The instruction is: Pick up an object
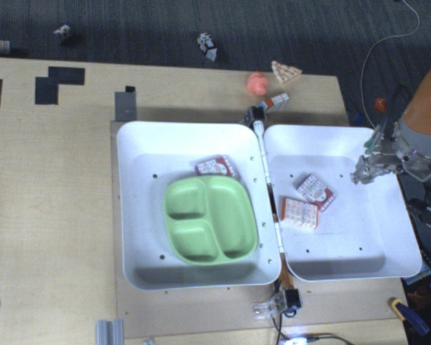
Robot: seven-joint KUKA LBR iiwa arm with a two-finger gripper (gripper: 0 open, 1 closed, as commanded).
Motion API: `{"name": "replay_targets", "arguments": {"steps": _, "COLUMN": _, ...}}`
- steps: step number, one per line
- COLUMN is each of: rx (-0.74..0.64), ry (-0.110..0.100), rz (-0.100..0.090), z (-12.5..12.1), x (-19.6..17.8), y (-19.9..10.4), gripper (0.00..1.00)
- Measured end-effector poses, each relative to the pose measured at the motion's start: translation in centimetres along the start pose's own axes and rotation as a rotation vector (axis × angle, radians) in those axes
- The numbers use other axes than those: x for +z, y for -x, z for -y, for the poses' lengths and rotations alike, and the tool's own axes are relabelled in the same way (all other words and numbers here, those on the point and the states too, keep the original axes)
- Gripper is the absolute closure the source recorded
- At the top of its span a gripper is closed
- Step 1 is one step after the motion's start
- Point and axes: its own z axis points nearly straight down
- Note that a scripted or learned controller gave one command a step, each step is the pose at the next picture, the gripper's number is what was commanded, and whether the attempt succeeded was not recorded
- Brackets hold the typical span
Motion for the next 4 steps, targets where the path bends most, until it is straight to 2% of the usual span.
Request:
{"name": "replay_targets", "arguments": {"steps": 1, "rx": -0.001, "ry": -0.001, "rz": -0.002, "z": 0.0, "x": 0.1, "y": -0.2, "gripper": 0.00}}
{"name": "replay_targets", "arguments": {"steps": 2, "rx": -0.001, "ry": 0.007, "rz": 0.000, "z": -0.1, "x": 7.5, "y": -3.0, "gripper": 0.00}}
{"name": "replay_targets", "arguments": {"steps": 3, "rx": -0.004, "ry": 0.012, "rz": -0.002, "z": -0.3, "x": 6.4, "y": -3.2, "gripper": 1.00}}
{"name": "replay_targets", "arguments": {"steps": 4, "rx": -0.004, "ry": 0.004, "rz": 0.000, "z": -6.8, "x": -6.4, "y": -0.8, "gripper": 1.00}}
